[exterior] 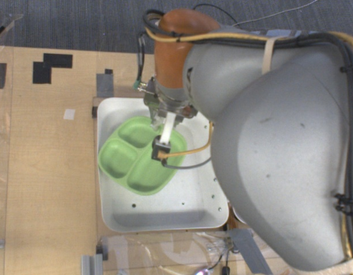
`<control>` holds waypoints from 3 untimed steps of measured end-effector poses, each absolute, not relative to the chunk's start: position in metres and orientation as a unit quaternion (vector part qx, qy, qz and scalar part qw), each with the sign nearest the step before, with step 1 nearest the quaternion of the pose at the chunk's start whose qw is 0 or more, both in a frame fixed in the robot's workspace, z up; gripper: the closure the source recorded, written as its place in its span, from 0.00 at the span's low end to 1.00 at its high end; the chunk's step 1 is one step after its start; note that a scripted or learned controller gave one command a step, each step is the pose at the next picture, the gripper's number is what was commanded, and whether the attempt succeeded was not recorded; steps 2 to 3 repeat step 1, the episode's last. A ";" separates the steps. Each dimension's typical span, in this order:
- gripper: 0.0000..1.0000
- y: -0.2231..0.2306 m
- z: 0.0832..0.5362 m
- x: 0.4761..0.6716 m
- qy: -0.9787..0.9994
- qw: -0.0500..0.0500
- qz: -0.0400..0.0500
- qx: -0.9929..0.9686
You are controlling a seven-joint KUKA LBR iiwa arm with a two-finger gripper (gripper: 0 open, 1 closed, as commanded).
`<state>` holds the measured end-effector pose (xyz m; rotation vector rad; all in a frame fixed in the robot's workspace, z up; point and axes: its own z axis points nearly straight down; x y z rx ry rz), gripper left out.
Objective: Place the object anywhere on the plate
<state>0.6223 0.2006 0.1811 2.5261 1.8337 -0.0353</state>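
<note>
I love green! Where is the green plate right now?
The green plate lies in the white bin, toward its upper left, its right edge under the robot arm.

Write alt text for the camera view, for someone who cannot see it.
A large grey robot arm with an orange band reaches in from the right, and its gripper hangs over a green three-compartment plate. The plate lies in a shallow white bin on a pale wooden bench.
</note>
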 end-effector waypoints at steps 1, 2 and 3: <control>0.00 0.201 0.182 0.623 0.588 0.010 -0.010 0.809; 0.00 0.201 0.182 0.623 0.588 0.010 -0.010 0.809; 0.00 0.201 0.182 0.623 0.588 0.010 -0.010 0.809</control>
